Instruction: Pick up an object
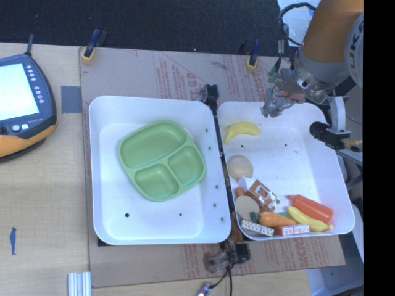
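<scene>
In the camera view, the gripper [272,108] hung over the far edge of the right bin [321,171]; whether it was spread or pinched, I could not tell, and nothing showed between its tips. The banana [241,130] lay just left of it and nearer the camera. A cluster of toy food [281,213] crowded the bin's near edge. A straight descent would likely miss the banana and strike bare floor.

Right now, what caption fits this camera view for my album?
Robot gripper hovers above a banana beside a green plate.
</scene>
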`<state>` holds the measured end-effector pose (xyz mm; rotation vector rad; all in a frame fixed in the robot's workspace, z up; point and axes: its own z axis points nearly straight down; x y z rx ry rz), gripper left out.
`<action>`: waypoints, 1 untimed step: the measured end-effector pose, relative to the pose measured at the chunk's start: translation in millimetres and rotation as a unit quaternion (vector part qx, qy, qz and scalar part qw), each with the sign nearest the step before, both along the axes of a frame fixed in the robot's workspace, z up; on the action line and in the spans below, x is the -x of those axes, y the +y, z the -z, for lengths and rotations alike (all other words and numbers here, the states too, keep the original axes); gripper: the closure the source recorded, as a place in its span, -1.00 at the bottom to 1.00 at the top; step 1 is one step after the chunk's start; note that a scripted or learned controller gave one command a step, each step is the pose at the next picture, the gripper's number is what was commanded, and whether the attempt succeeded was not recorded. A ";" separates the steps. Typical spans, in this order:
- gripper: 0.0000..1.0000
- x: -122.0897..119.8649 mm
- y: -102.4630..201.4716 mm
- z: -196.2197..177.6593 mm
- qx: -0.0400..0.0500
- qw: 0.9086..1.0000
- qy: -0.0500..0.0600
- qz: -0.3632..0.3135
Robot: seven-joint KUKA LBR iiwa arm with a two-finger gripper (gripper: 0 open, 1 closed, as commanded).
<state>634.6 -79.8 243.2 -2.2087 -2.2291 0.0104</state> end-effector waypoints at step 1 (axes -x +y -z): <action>1.00 27.2 13.4 27.3 0.000 1.000 -0.001 0.003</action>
